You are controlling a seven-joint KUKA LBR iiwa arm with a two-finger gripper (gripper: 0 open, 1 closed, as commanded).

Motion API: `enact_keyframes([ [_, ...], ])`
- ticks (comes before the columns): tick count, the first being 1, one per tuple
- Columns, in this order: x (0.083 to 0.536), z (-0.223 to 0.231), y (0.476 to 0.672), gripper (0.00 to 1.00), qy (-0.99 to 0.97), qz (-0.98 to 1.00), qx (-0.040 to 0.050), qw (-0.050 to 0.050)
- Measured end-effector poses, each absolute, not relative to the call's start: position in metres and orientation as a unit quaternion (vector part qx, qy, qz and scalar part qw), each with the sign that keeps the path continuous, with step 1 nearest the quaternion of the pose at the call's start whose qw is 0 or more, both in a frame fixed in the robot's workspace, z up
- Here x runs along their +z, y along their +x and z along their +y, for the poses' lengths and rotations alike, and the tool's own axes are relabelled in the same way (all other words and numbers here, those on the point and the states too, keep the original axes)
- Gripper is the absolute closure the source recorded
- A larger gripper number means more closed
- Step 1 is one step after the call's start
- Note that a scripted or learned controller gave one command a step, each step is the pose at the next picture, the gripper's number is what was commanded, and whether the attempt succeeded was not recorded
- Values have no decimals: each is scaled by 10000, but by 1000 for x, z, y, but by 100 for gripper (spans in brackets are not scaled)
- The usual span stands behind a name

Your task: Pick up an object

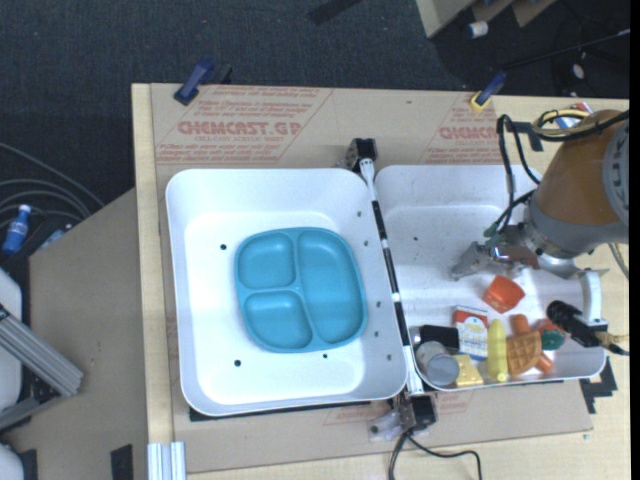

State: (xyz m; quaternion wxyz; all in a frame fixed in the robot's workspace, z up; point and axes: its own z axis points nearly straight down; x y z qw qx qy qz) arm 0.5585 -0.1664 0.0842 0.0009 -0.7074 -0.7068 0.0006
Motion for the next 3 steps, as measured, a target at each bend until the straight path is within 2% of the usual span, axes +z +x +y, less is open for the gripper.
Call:
enact_keyframes([
  [1,85,-144,646,0,-7067,-7075,-7,-4],
  [2,84,-160,549,0,-7075,-7067,6,9],
  [3,85,-180,639,0,-7069,-7073,-3,-5],
])
